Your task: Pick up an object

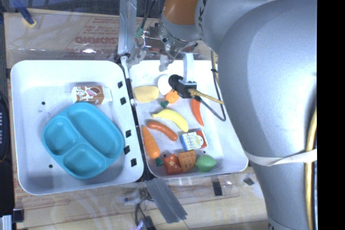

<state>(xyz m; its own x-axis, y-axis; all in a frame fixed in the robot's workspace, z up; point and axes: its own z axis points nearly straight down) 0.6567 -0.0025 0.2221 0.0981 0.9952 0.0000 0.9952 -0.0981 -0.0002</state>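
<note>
My gripper (128, 40) hangs over the far end of the wall between the two bins, below the orange-banded wrist. Nothing shows between its parts. The right bin (233, 143) holds toy food: a pale yellow potato (145, 93), a white egg (163, 83), a banana (171, 118), a sausage (162, 130), a carrot (150, 141), a red chili (197, 110), a small blue carton (193, 140), a waffle (187, 159), a red strawberry (172, 163) and a green lime (205, 162). The potato and egg lie nearest the gripper.
The left bin (27, 78) holds a blue divided plate (82, 139) and a brown-and-white carton (88, 94) behind it. The big grey arm covers the right side of the view and overhangs the right bin's edge.
</note>
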